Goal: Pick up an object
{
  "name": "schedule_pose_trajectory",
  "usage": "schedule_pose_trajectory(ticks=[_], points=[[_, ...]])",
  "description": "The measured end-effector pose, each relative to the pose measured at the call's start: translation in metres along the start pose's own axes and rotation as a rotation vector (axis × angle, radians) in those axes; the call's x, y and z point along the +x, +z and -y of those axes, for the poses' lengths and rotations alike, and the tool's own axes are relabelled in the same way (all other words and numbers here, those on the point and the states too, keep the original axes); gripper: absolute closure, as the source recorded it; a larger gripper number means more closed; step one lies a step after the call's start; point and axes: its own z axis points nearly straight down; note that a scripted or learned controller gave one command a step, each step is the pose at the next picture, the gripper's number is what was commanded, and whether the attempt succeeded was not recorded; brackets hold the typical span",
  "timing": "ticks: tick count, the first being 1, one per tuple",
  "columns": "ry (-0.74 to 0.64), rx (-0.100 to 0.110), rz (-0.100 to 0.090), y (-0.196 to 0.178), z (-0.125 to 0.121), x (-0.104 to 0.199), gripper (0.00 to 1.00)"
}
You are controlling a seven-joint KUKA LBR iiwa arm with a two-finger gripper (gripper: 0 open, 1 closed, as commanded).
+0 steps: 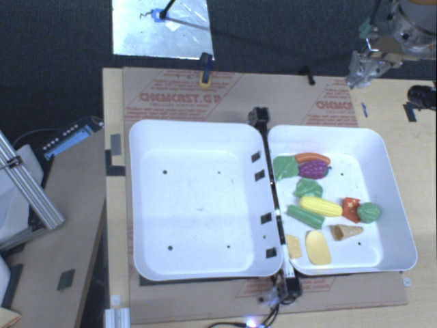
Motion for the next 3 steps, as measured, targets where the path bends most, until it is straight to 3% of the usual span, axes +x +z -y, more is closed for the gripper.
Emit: schedule_pose_trajectory(ticks=[1,2,3], points=[[0.001,0.001,0.001,0.010,0.000,-0.045,1.00],[-0.002,0.002,-0.002,0.003,0.063,-0.027,1.00],[-0.007,-0.004,0.002,-0.007,0.003,-0.031,1.00]])
